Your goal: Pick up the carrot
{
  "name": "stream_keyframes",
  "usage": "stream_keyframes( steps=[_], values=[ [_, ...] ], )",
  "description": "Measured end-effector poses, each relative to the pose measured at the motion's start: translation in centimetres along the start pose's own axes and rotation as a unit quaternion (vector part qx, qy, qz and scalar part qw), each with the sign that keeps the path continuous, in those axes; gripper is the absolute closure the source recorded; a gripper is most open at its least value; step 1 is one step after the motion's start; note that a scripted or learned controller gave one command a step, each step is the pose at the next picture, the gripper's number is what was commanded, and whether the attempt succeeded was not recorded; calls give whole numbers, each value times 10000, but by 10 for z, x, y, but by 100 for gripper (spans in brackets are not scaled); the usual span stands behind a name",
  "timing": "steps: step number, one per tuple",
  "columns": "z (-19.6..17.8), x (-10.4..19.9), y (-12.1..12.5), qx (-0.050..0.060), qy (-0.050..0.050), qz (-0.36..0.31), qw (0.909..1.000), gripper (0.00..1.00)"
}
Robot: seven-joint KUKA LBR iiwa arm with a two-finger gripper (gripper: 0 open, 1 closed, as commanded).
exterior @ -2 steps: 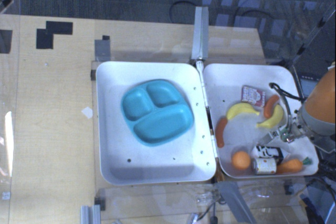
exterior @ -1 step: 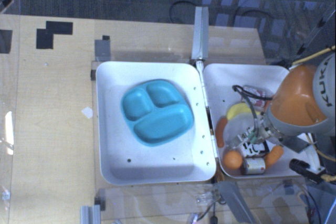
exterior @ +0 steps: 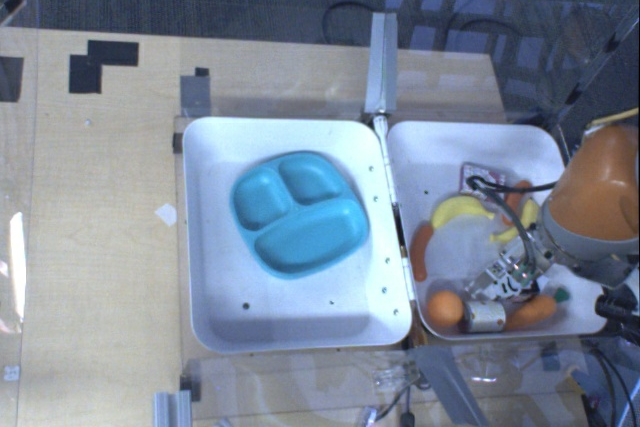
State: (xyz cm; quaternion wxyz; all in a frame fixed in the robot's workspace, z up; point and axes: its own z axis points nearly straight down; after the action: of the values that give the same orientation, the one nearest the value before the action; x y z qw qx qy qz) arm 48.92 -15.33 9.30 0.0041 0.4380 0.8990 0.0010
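Observation:
The carrot (exterior: 533, 311) is orange with a small green tip and lies along the front wall of the right bin (exterior: 440, 143). My gripper (exterior: 487, 308) hangs low over the bin's front edge, just left of the carrot and right of an orange ball (exterior: 445, 307). Its lower end seems to touch or overlap the carrot's left end. The arm's orange band (exterior: 600, 185) covers the bin's right side.
In the right bin lie a yellow banana (exterior: 458, 211), a red sausage (exterior: 421, 250), a pale round piece (exterior: 460, 245) and a small orange-red item (exterior: 516, 196). The left bin (exterior: 215, 245) holds a blue divided plate (exterior: 298, 212).

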Motion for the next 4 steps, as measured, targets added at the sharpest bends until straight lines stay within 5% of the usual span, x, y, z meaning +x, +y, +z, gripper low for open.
stream_keyframes(
  steps=[1, 2, 4],
  values=[
    [3, -36, -24, -33, -3, -623, 9981, 0],
    [3, -36, -24, -33, -3, -622, 9981, 0],
    [1, 38, 41, -16, -104, -1708, 9853, 0]
  ],
)
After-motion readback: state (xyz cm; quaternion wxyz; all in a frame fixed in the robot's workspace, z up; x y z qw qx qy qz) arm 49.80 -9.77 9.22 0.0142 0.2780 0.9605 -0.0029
